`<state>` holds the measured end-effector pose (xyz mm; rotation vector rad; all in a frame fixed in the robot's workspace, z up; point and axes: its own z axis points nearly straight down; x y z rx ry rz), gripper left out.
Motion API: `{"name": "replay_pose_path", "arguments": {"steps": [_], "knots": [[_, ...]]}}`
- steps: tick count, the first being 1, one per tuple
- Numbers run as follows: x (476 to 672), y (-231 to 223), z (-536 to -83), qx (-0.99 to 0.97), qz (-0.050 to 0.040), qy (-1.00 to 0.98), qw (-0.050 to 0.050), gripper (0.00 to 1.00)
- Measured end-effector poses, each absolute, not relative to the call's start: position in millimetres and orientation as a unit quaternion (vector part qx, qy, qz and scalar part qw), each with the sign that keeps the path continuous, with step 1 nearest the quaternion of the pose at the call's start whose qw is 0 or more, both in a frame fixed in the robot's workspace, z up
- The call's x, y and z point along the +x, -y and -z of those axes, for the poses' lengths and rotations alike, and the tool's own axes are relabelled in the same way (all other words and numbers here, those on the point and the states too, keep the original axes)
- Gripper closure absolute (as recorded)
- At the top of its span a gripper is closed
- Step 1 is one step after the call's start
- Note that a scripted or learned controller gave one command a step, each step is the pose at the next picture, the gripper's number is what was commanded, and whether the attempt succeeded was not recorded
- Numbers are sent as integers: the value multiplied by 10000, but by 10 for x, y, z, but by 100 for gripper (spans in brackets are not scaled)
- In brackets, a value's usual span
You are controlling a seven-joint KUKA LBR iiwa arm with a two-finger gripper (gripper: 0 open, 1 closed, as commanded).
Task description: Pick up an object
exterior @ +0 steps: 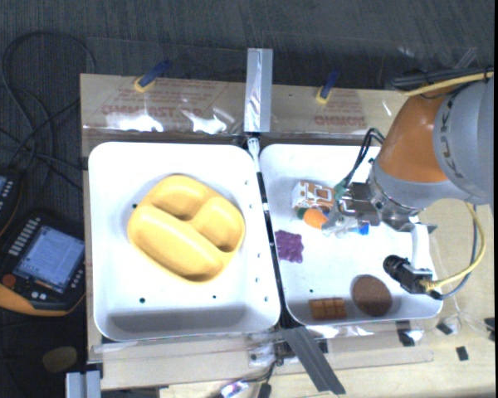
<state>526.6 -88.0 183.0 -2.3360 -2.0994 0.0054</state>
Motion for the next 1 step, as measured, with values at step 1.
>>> {"name": "replay_pose_path", "arguments": {"steps": [1], "knots": [[5264, 882, -1829, -7439, -20, 6683, 5, 0]]}}
